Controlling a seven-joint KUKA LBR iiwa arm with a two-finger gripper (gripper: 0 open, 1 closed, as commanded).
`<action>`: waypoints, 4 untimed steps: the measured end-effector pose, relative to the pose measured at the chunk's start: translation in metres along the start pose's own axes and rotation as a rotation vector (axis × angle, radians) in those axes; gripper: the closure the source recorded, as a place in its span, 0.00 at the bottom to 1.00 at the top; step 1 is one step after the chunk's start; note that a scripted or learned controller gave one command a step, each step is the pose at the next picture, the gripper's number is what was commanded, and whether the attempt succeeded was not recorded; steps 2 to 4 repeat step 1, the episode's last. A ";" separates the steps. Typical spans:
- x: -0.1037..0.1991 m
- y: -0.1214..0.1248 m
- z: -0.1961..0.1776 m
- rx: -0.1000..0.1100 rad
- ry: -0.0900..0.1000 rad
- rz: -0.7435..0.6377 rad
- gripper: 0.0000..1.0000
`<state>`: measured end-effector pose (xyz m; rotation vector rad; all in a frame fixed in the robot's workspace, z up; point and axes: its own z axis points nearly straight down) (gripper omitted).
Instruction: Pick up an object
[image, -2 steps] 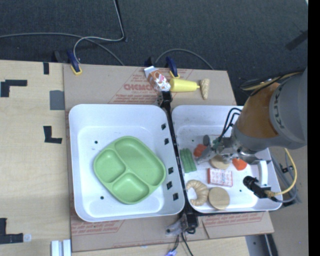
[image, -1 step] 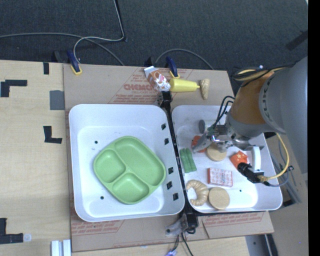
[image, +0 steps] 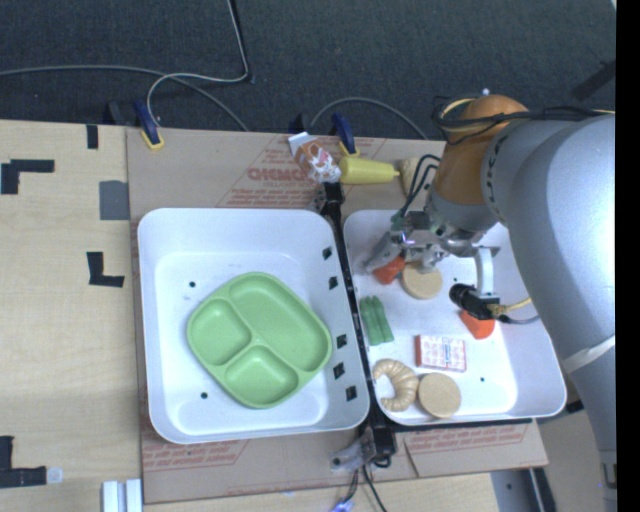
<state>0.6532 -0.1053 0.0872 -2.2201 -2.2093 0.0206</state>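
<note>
My gripper (image: 408, 252) hangs low over the far left part of the right bin (image: 520, 395). Right beneath it lie a small red-orange piece (image: 390, 268) and a round tan disc (image: 422, 283). Whether either one is held cannot be seen from this view. Nearer the front of that bin are a green ridged strip (image: 376, 320), a red and white packet (image: 441, 352), a croissant (image: 396, 384) and a round biscuit (image: 440, 395). An orange object (image: 479, 325) rests to the right of the disc.
The left bin (image: 165, 250) holds a green divided plate (image: 259, 338). Behind the bins, on the cardboard, lie a yellow object (image: 366, 171) and a small wrapped snack (image: 314, 156). The arm's grey body covers the right side of the right bin.
</note>
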 end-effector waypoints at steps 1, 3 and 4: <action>0.001 0.000 -0.010 0.002 0.001 -0.002 1.00; 0.001 0.000 -0.010 0.002 0.001 -0.002 1.00; 0.001 0.000 -0.010 0.002 0.001 -0.002 1.00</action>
